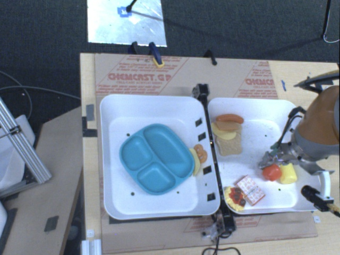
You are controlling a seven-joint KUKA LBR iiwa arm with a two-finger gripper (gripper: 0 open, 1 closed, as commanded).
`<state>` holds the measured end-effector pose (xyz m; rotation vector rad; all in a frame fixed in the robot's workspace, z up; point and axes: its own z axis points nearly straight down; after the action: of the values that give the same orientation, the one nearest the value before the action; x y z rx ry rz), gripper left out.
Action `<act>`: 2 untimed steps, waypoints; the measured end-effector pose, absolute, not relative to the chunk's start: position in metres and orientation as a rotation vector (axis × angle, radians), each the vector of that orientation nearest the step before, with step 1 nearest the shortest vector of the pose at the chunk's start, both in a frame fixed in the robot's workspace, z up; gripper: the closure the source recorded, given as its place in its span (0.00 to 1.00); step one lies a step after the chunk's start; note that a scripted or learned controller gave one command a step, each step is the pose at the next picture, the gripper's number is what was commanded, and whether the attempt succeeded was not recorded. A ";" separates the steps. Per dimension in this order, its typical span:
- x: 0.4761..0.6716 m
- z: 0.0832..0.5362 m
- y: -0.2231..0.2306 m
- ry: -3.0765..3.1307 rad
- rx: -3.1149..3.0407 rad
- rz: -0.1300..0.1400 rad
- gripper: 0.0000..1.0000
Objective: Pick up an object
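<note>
In the right bin (255, 116), my gripper (272, 160) hangs low near the right side, directly above and touching a small red round object (272, 172). A yellow block (288, 175) lies right beside that red object. The arm's orange band (321, 121) and grey wrist (311, 147) cover the bin's right wall. Further left in the same bin lie a hot dog (229, 121), a tan bread slice (230, 143), a red and white box (249, 189) and a yellow and red piece (235, 197).
The left bin (114, 121) holds a blue divided plate (155, 158), with small orange and yellow pieces (200, 154) against its right wall. A black-clipped divider (210, 153) separates the bins. A metal sheet (126, 15) lies beyond the bench.
</note>
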<state>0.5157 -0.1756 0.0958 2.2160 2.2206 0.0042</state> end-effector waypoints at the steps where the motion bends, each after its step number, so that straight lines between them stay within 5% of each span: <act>1: 0.495 0.180 -0.134 2.226 2.209 0.009 1.00; 2: 0.487 0.211 -0.058 2.233 2.208 0.006 1.00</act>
<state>0.4875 -0.0578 0.2109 2.2079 2.2327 0.0055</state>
